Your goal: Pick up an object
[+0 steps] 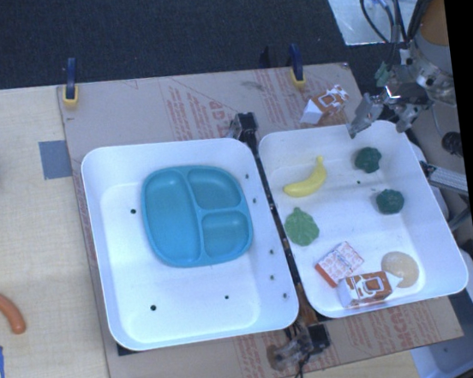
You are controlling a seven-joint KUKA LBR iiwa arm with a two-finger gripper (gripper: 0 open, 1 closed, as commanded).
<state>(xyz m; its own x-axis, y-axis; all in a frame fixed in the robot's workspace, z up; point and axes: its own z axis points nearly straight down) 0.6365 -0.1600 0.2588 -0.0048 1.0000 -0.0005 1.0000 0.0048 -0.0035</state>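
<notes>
Above the right bin's (428, 202) far corner hangs the hand (364, 117), grip state unclear, holding nothing visible. Best to drop squarely over the nearby dark green piece (367, 159), well apart from the banana (305, 181).

- The grey two-finger gripper (364, 120) sits at the upper right of the camera view, its tip pointing down and to the left.
- The metal wrist block (409, 87) behind it is tilted, with black cables (385, 4) looping above it.
- A patch of the arm's orange band (432, 21) shows at the right edge.
</notes>
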